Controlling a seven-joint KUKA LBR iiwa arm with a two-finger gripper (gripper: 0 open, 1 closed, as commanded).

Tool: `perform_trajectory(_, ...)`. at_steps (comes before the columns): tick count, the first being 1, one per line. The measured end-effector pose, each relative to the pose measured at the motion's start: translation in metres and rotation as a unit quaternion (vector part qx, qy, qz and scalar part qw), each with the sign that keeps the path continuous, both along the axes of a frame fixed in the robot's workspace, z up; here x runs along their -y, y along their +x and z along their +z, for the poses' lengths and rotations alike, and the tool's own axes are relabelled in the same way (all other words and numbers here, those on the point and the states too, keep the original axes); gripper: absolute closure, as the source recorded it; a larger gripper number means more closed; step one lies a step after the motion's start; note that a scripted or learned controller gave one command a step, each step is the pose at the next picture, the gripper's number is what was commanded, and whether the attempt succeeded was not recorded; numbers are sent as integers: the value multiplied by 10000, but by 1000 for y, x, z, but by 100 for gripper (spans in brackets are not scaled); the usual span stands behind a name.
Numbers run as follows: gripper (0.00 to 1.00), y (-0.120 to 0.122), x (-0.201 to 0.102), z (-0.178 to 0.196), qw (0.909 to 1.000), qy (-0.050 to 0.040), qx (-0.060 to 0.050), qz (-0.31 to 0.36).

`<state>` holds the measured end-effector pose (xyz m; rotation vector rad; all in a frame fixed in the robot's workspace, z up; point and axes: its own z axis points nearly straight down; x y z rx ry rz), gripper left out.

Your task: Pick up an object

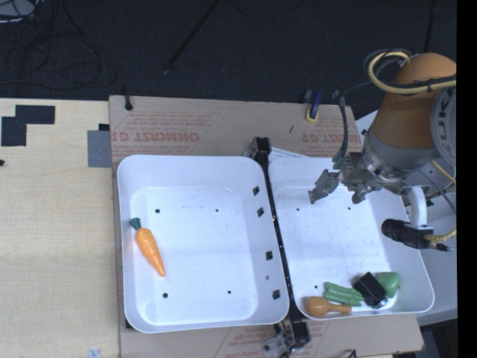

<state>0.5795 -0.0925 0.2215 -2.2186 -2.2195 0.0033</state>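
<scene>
My gripper (341, 191) hangs over the upper middle of the right bin (328, 230), open, with nothing between its fingers. An orange toy carrot (150, 250) with a green top lies at the left side of the left bin (194, 177). Along the right bin's front edge sits a cluster: a tan pear-shaped toy (325, 306), a green pod (342, 294), a black block (370, 289) and a green piece (388, 281) behind it. The cluster lies well below and to the right of the gripper.
A black divider strip (270, 230) runs between the two bins. The bins rest on a cardboard sheet (194, 129). The arm's orange band (417, 88) and grey body stand at the right, with a black cable fitting (406, 233) over the right bin's rim.
</scene>
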Motion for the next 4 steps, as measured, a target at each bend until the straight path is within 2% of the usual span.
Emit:
perform_trajectory(1,0,65,-69,-36,10000,2,18,34)
perform_trajectory(2,0,66,-85,94,10000,-2,79,16)
perform_trajectory(3,100,64,-85,95,10000,-12,1,24)
perform_trajectory(4,100,-16,-44,101,10000,-3,-13,-26)
